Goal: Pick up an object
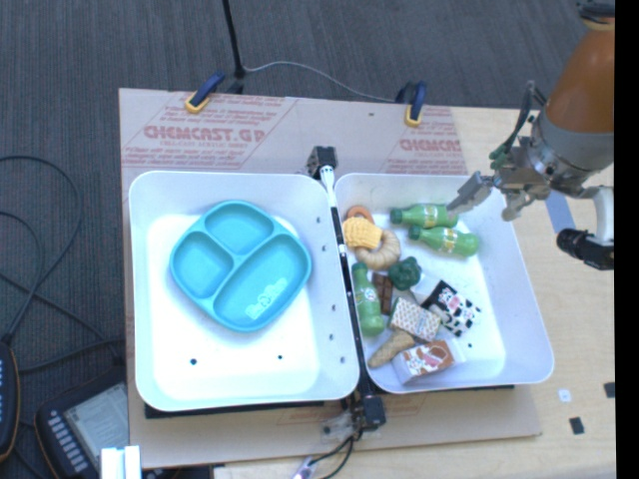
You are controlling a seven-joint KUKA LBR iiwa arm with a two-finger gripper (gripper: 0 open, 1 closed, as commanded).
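Observation:
The right bin [519,297] holds a heap of toy food. Two green bottles [424,214] [446,239] lie at its far side, with a yellow corn cob [361,233], a tan ring [382,254] and a green broccoli piece [404,272] near the divider. Closer to the front lie a cracker [412,317], a black-and-white carton [454,307], a cone [389,345] and a small box [427,359]. My gripper [490,202] hangs over the bin's far right corner, just right of the upper bottle. It is open, and nothing sits between its fingers.
The left bin [160,357] carries a blue divided plate [240,264]. Two clamps [205,92] [413,103] hold the board at the back. A black clip [322,160] sits at the far end of the divider between the bins. Cables lie on the floor at the left.

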